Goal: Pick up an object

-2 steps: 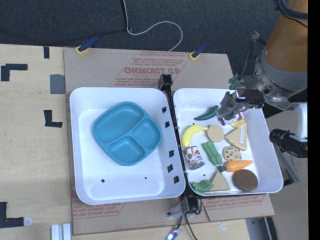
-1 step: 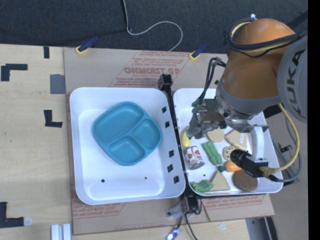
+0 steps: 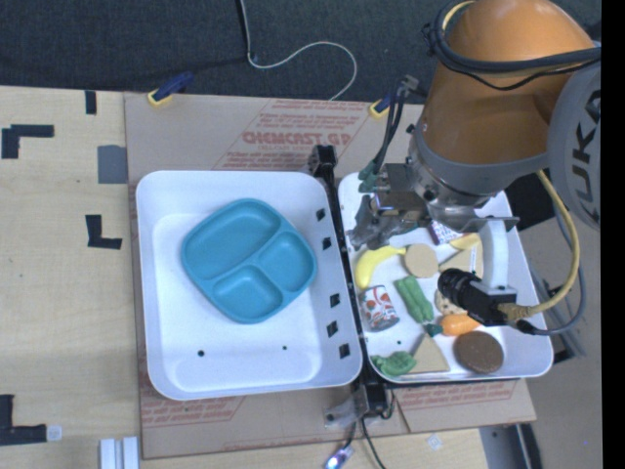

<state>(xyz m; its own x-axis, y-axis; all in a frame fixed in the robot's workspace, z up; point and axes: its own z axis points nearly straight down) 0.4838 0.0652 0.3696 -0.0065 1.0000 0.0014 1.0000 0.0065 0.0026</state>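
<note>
Hovering over the right-hand shallow white bin [image 3: 527,364], the two-finger gripper [image 3: 376,221] hangs just at twelve o'clock of the yellow toy banana [image 3: 376,260]; its state cannot be told. The arm appears to be mid-approach, nothing grasped. Next it likely needs a straight descent onto the banana, clear of the round beige disc [image 3: 422,260] at its three o'clock.
</note>
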